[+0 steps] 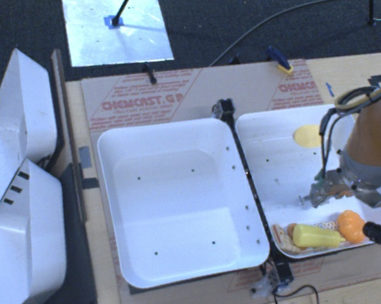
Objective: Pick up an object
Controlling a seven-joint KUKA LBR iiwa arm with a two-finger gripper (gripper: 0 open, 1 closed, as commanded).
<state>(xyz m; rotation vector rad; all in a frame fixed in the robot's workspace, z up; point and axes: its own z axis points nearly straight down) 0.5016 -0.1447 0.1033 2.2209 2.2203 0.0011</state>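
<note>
A: We start at the jaws [319, 195], low inside the right bin [272, 137], roughly mid-floor. Whether they stand open or closed we cannot tell; the wrist blocks them and the spot is blurred.

B: Do we see anything between them?

A: Nothing we can make out. So we judge the pick not yet done: the arm [380, 140] is down in the bin, but no object is lifted.

B: Where are the candidates?

A: Along the right bin's near wall, just below the jaws. We count one yellow piece [316, 235] lying lengthwise, one orange ball [351, 225] touching its right end, and a small brownish bit [292, 229] at its left end. There is a pale striped scrap between them too, too small for us to name.

B: Anything else in that bin?

A: One flat yellow disc [307, 136] toward its far wall, well apart from the others.

B: And the left bin [125, 212]?

A: It sits touching the right bin. Two bins, then, on the tabletop [251, 81]. What is left: close on one object and raise it.
</note>
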